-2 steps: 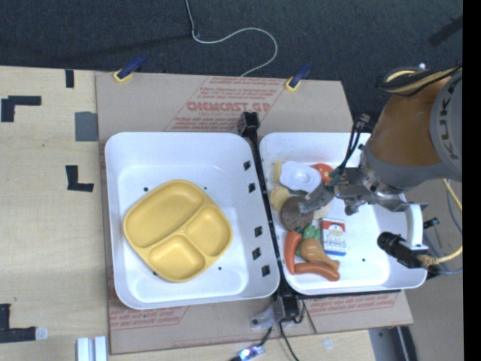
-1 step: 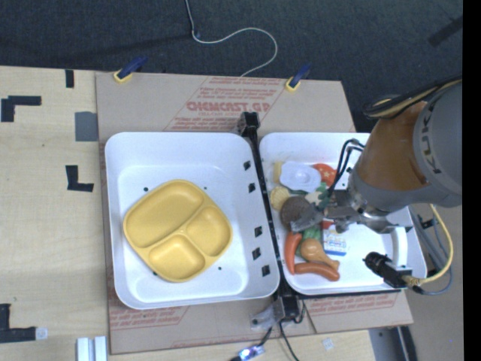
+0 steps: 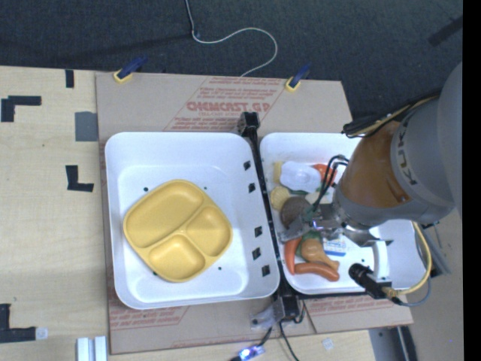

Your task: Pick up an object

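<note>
The right bin (image 3: 406,265) holds a heap of small toy foods at its left side: a white clear piece (image 3: 298,177), a pale yellow round piece (image 3: 279,197), a grey-brown lump (image 3: 294,207), an orange carrot-like piece (image 3: 290,256) and a red-orange sausage shape (image 3: 317,271). My gripper (image 3: 319,226) hangs low over this heap, just above the sausage and carrot pieces. The arm's wrist and body hide the fingers, and nothing is visibly held.
The left bin (image 3: 128,156) holds a yellow divided plate (image 3: 177,229). Black clips run along the wall between the bins (image 3: 259,201). The arm's bulk (image 3: 391,171) covers the right bin's upper right. A cable loops across the cardboard behind (image 3: 248,32).
</note>
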`<action>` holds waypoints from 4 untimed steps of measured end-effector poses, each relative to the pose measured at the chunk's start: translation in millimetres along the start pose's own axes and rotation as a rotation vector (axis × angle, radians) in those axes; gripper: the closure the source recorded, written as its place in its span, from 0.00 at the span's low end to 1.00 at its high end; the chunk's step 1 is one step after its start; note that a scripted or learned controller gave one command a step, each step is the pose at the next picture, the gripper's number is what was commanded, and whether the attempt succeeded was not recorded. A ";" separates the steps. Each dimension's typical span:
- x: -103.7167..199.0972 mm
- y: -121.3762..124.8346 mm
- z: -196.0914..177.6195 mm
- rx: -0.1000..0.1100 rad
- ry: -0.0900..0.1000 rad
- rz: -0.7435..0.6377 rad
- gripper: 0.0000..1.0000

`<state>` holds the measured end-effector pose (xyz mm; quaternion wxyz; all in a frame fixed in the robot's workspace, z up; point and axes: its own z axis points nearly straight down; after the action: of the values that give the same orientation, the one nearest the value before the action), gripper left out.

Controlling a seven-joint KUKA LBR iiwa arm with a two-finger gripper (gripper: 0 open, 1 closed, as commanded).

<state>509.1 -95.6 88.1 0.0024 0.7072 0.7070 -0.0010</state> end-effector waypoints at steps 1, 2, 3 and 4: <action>-1.8 1.1 0.8 -0.001 0.001 0.001 0.00; -1.9 2.9 -10.7 -0.007 0.000 0.000 1.00; -10.5 8.9 -66.3 -0.001 0.004 -0.001 1.00; -11.8 10.5 -129.4 -0.002 0.004 -0.002 1.00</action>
<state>519.3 -106.8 217.6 0.0019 0.7065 0.7077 0.0011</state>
